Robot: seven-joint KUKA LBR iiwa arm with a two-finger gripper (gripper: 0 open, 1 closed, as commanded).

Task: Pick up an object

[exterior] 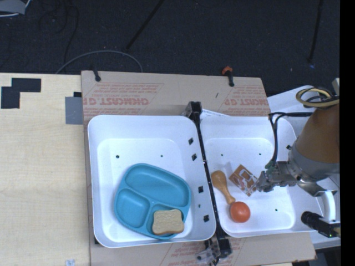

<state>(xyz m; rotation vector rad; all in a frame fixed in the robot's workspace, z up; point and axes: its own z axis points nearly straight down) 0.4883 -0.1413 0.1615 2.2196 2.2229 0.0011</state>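
Grey two-finger gripper [259, 185] low in right white bin [283, 218], touching small brown-white patterned packet [243, 177]; can't tell if open or shut. Wooden spoon [222, 185] and orange-red ball [239, 211] just beside packet

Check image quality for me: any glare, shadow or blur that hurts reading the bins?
Camera view: lighting even, white bins bright but not blown out; soft shadows along the bin walls; floor at the top nearly black. Blue tray and toast-like piece read sharply. Gripper near the patterned item is dark and slightly soft. Mild overall softness, no obvious distortion.
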